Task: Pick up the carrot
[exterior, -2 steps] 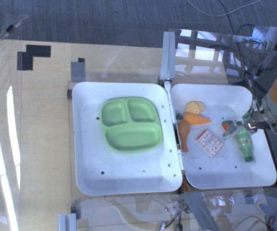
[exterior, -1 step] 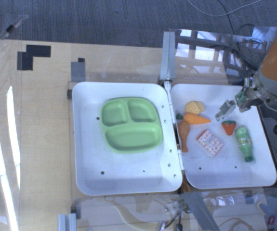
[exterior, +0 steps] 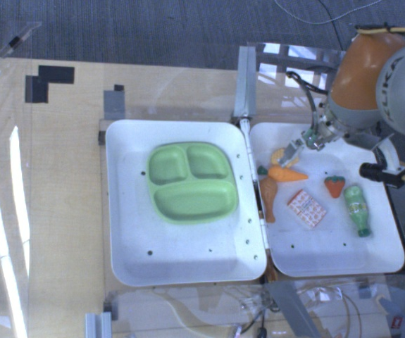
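Carrot (exterior: 287, 174) in the right bin (exterior: 382, 259), gripper (exterior: 292, 153) just above it.
The carrot lies roughly level, green top toward the left bin (exterior: 128, 259), tip pointing right; no writing is readable on anything. I cannot tell whether the gripper is wide or narrow.

Pale wood bench (exterior: 54, 210) fills most of frame, dark carpet along top. Two shallow white bins side by side on it: left bin (exterior: 128, 252) at centre, right bin (exterior: 371, 255) at right, edges touching. Black L-shaped marker (exterior: 47, 81) on bench, upper left. Small grey block (exterior: 114, 104) just above left bin's upper left corner.
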`<state>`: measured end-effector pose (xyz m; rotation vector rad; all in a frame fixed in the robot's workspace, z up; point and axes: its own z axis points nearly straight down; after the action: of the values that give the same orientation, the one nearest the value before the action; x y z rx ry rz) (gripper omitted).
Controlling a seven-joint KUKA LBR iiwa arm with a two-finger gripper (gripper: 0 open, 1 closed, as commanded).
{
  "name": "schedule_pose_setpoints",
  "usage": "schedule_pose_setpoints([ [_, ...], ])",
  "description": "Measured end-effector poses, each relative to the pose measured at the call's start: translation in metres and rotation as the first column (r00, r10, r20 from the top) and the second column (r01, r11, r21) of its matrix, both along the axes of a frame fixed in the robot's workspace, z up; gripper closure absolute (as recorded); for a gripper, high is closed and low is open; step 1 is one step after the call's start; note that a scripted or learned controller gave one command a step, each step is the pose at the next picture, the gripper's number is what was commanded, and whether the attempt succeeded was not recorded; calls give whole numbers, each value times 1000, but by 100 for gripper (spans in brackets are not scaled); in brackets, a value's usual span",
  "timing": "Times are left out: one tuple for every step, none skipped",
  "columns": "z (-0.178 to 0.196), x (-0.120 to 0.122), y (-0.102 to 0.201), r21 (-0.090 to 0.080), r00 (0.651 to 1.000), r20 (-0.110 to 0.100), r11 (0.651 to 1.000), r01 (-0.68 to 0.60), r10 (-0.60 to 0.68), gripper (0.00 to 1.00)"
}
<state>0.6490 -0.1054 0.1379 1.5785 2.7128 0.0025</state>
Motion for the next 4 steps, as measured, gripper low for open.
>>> schedule_pose_setpoints([
  [-24, 2, 8, -6, 971, 27, 971, -238, 238, 0],
  [-31, 9, 5, -9, 893, 20, 893, -450, 451, 0],
  [-20, 15, 7, -22, 891, 43, 892, -451, 451, 100],
  [47, 2, 97, -2, 946, 4, 946, -324, 324, 100],
])
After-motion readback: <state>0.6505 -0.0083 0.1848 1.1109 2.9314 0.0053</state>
